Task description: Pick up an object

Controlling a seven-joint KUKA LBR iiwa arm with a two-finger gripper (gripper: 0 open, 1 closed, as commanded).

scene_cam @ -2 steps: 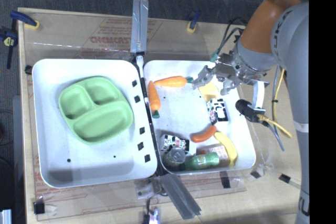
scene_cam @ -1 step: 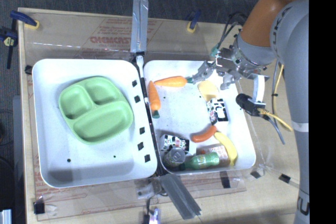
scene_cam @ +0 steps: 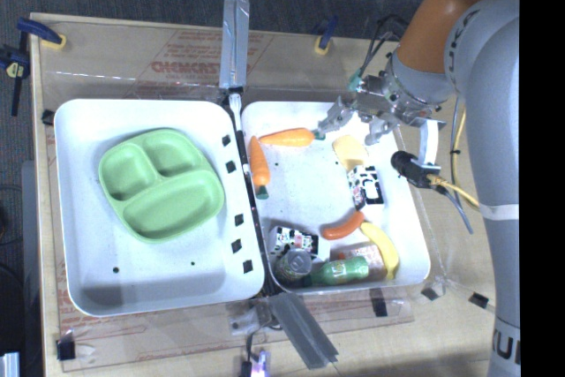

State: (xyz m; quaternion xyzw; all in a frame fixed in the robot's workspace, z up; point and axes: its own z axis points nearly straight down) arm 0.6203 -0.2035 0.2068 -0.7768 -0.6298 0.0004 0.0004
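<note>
My gripper (scene_cam: 354, 124) hangs over the back of the right bin (scene_cam: 417, 216), its fingers spread apart with nothing between them. One fingertip (scene_cam: 328, 123) is close to the tip of an orange carrot (scene_cam: 284, 137). A yellow block (scene_cam: 350, 151) lies just in front of the gripper. A second carrot (scene_cam: 259, 164) lies along the bin's left wall. Further forward are a black-and-white packet (scene_cam: 366, 186), a brown sausage (scene_cam: 342, 227), a banana (scene_cam: 381, 248), a green bottle (scene_cam: 341, 271), a metal can (scene_cam: 296, 263) and a small printed box (scene_cam: 293, 238).
The left bin (scene_cam: 79, 269) holds a green divided plate (scene_cam: 161, 183). A metal divider bar (scene_cam: 235, 44) runs between the bins at the back. The grey arm with its orange band (scene_cam: 441, 13) and cables (scene_cam: 446, 181) crowds the right bin's right side.
</note>
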